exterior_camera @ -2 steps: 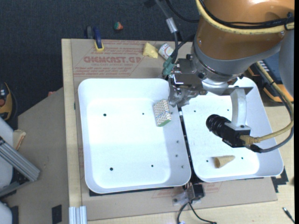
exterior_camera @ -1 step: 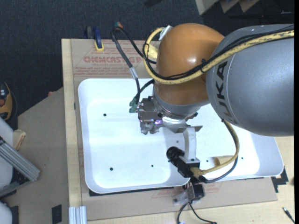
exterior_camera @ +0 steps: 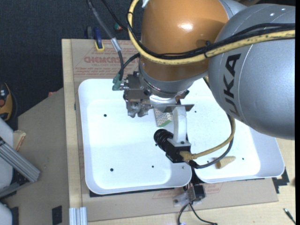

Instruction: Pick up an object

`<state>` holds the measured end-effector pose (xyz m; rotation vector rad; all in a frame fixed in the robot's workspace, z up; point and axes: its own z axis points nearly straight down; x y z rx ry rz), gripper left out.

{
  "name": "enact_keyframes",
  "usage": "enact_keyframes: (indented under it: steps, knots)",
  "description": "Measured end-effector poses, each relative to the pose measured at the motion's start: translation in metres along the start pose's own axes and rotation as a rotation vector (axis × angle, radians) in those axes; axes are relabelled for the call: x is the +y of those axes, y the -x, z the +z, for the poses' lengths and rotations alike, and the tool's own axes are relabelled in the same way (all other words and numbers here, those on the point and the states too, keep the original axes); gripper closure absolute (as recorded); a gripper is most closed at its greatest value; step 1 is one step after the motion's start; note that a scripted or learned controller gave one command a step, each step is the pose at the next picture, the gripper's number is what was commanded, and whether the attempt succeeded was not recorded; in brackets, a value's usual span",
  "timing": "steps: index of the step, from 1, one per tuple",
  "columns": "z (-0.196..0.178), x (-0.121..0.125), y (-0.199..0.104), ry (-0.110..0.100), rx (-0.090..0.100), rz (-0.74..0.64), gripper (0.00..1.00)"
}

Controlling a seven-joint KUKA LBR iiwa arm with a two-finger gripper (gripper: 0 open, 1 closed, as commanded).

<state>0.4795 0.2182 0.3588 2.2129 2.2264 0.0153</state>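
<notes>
The pincer (exterior_camera: 135, 111) hung low over the far half of the left bin (exterior_camera: 117, 149), beneath the arm's broad orange band (exterior_camera: 180, 27). From this slant its tip was a small grey-dark cluster against the white floor, and I could not tell whether it was apart or together.

Just to its right lay a green-and-white patterned item (exterior_camera: 163, 119), flat on the floor of the same bin and partly covered by the wrist above it. It sat close beside the pincer, not under it, and whether the two touched could not be made out.

A tan stub (exterior_camera: 225, 162) lay in the right bin (exterior_camera: 255, 156), near that bin's near wall and well apart from the pincer. Both bins rested side by side on the pale counter (exterior_camera: 71, 88), which bore red lettering along its far edge.
</notes>
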Motion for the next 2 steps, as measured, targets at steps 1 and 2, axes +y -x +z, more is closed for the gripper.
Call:
enact_keyframes:
  steps: [1, 2]
  knots:
    - [0.039, -0.001, -0.006, -0.015, -0.007, 0.005, 1.00]
    - [-0.010, 0.000, -0.006, -0.003, -0.002, 0.005, 1.00]
